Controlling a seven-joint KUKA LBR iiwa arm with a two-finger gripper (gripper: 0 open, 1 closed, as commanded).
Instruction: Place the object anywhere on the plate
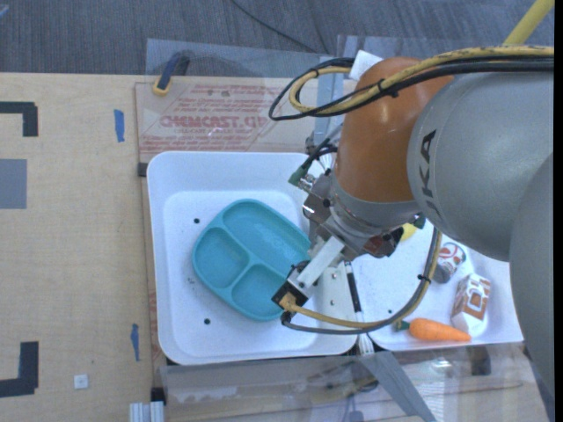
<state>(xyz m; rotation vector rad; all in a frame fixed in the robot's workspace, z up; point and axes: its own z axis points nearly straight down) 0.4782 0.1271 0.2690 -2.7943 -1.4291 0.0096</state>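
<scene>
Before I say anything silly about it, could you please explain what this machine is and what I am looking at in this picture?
It is a single picture from a camera fixed above a bench, looking down at a slant. The large grey shape with the orange band is a robot arm reaching in from the right. Its gripper hangs near the seam between two shallow white bins. The left bin holds a blue divided plate, whose visible compartments are bare. The right bin holds a carrot, a small white-and-orange carton and a small red-and-white item I cannot identify. The arm's bulk covers most of the gripper, so I cannot tell whether it holds anything.
</scene>
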